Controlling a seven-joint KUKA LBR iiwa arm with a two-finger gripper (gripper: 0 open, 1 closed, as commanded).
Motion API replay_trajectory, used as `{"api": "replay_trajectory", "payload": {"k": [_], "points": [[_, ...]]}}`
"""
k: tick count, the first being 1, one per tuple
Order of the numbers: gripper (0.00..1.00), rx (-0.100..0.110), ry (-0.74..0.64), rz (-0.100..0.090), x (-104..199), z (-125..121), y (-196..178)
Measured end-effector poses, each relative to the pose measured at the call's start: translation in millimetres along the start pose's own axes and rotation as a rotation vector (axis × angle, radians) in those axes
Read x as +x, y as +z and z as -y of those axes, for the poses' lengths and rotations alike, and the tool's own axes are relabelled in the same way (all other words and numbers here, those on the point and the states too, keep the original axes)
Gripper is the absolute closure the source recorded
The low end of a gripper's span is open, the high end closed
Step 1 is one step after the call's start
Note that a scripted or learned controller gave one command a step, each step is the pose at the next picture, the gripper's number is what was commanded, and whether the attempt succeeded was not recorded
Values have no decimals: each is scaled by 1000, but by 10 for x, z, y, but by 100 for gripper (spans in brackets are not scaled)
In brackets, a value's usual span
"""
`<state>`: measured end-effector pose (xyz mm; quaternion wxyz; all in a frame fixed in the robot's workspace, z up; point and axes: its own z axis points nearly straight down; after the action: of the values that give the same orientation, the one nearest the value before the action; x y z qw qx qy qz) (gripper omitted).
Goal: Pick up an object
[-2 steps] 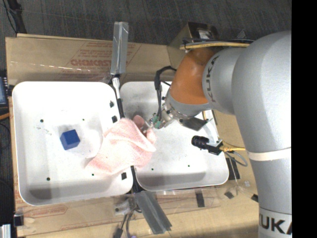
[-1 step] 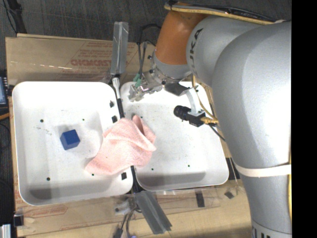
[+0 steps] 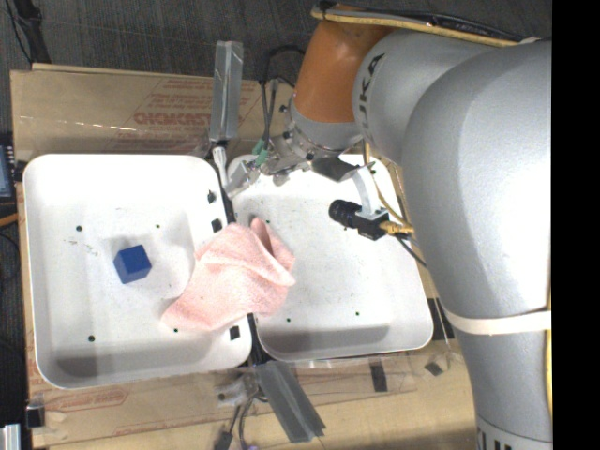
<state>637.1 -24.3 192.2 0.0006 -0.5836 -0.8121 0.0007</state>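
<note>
Blue cube [image 3: 132, 262] in left bin [image 3: 56, 195]

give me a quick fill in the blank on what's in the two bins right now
1. The cube in the left bin is ____ in colour.
2. The pink cloth lies draped across the ____ between the two bins.
3. The cube and the cloth are ____ each other, not touching.
4. The band above the arm's wrist is ____.

Missing words: blue; rims (divide); apart from; orange
</note>
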Motion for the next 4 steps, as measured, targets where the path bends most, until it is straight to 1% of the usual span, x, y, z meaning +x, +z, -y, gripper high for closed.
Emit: {"api": "replay_trajectory", "payload": {"k": [1, 2, 3, 4], "points": [[0, 2, -27, -1, -396, 170, 5], [0, 3, -81, -2, -766, 487, 777], [0, 1, -287, -2, -584, 505, 1000], [0, 1, -287, -2, -585, 505, 1000]]}}
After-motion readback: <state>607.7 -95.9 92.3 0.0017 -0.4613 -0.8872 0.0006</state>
